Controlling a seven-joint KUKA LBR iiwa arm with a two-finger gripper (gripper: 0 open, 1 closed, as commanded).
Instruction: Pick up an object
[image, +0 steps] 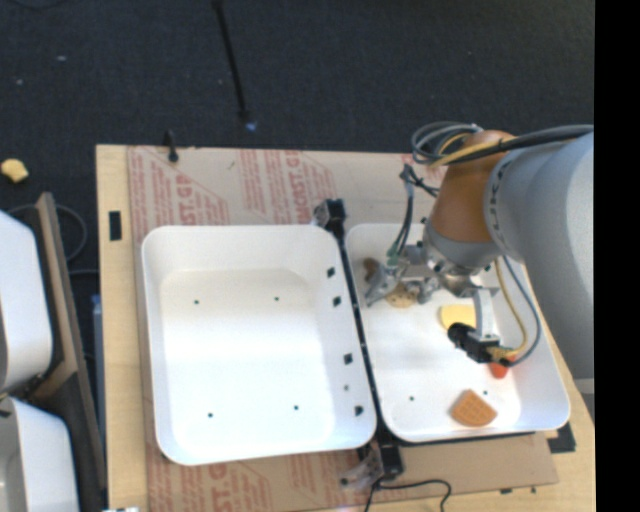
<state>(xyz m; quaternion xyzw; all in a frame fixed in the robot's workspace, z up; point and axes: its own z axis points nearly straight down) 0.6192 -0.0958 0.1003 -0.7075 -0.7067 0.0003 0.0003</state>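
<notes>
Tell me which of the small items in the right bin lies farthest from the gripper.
The orange-brown wedge, alone near the right bin's front edge. The yellow piece and the tan piece lie up beside the gripper.

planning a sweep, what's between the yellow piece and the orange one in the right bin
Bare white bin floor in the camera view; nothing lies between the yellow piece and the orange piece.
</notes>
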